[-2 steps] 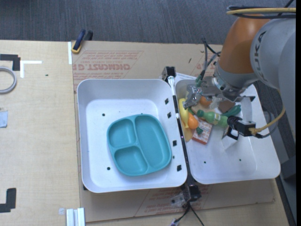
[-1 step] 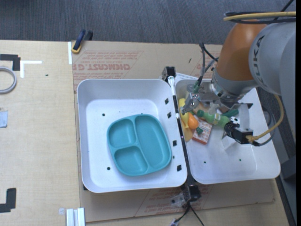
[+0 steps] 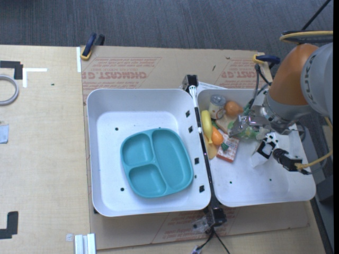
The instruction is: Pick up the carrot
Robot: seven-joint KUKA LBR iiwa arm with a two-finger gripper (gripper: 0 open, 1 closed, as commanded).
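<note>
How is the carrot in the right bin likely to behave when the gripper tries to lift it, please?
The carrot looks small, rounded and smooth, so it may slip or roll. It lies against the banana and a packet, so neighbours could shift. It is probably stiff and light.

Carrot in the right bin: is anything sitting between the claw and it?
Nothing sits between them. The claw hangs just right of the carrot, but the banana and a red packet crowd it.

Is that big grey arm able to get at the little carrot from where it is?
Probably yes: the carrot lies uncovered by the banana, near the end effector, though neighbours crowd it.
</note>
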